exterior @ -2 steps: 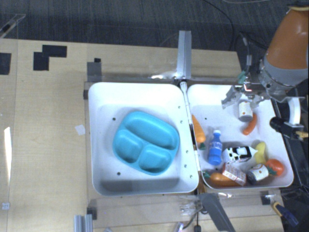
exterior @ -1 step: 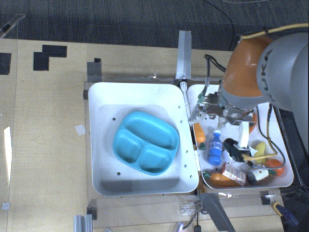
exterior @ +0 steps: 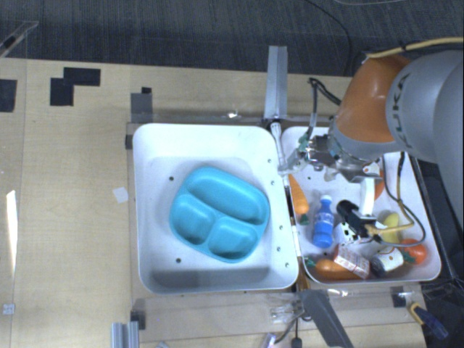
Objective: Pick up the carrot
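The carrot (exterior: 298, 197), orange and tapered, lies along the left wall of the right bin (exterior: 429, 261), with its tip pointing to the far side. My gripper (exterior: 310, 154) hangs over the far left part of that bin, just above and to the right of the carrot's far end. Nothing visible is held in it. The grey arm with its orange band (exterior: 370, 107) covers the bin's far right part.
A blue bottle (exterior: 322, 222) stands right beside the carrot. More clutter fills the near end of the right bin: an orange piece (exterior: 328, 268), a yellow item (exterior: 392, 224) and a red-orange item (exterior: 416, 252). The left bin (exterior: 156, 194) holds a blue divided plate (exterior: 219, 213).
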`<action>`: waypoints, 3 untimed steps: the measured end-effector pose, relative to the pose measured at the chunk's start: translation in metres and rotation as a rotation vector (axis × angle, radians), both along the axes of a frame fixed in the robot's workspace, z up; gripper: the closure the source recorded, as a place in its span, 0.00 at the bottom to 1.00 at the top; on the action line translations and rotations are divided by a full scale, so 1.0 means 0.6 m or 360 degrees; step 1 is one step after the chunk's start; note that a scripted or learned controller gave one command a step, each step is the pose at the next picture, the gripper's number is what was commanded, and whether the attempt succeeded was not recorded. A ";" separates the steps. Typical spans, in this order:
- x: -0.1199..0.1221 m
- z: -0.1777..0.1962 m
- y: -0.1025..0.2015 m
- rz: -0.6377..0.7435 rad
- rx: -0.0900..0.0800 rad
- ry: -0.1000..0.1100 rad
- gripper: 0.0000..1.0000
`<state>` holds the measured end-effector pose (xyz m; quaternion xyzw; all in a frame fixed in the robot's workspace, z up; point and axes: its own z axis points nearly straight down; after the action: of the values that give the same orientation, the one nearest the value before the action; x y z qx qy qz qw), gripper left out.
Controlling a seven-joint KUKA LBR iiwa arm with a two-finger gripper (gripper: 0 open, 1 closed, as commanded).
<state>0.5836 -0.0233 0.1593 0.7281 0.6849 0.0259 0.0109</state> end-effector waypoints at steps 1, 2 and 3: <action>-0.137 0.043 -0.057 0.0030 -0.0031 0.0076 0.00; -0.137 0.043 -0.057 0.0030 -0.0031 0.0077 0.00; -0.097 -0.107 -0.097 0.0029 -0.0033 0.0073 0.00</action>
<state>0.5255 -0.0817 0.0950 0.7220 0.6919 0.0021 0.0024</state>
